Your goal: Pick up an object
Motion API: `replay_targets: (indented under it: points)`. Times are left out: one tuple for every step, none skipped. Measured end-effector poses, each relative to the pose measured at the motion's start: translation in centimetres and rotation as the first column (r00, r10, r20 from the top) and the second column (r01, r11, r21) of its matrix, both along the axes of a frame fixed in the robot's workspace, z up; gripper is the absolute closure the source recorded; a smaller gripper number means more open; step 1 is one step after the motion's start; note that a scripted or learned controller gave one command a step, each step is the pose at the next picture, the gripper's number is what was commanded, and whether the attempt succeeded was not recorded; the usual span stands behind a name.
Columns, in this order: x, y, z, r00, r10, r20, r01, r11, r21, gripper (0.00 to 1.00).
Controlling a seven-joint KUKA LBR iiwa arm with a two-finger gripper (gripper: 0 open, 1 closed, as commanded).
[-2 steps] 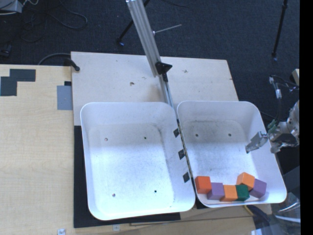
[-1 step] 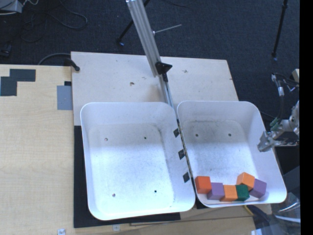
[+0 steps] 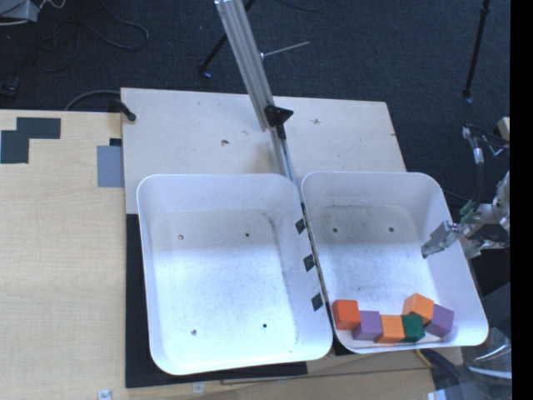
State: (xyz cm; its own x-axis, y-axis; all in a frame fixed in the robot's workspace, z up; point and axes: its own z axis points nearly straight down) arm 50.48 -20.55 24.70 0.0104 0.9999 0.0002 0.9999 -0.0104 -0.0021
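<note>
Several small blocks lie in a row along the near wall of the right bin [image 3: 383,190]: an orange block [image 3: 346,312] at the left end, then a purple one [image 3: 366,324], a second orange one [image 3: 391,327] and a green one [image 3: 412,327]. Another orange block [image 3: 419,306] and a purple block [image 3: 440,319] finish the row at the right. My gripper [image 3: 438,241] hangs over the right rim of this bin, well above and behind the blocks. It touches none of them.
The left bin [image 3: 158,223] stands beside the right one, with black clips along their shared wall. A slanted aluminium rail [image 3: 250,61] rises behind the bins. A wooden bench top [image 3: 58,248] lies to the left.
</note>
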Motion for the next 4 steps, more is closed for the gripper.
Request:
replay_targets:
  points:
    - [0.04,-0.07,0.99,1.000,0.001,0.001,-0.001,1.000,-0.001,1.00]
    - [0.02,-0.07,0.95,1.000,0.000,0.001,0.000,1.000,-0.001,0.00]
    - [0.06,-0.14,1.94,1.000,0.002,0.002,-0.002,1.000,-0.002,1.00]
    - [0.04,-0.14,1.89,1.000,0.000,0.001,0.000,1.000,-0.001,0.00]
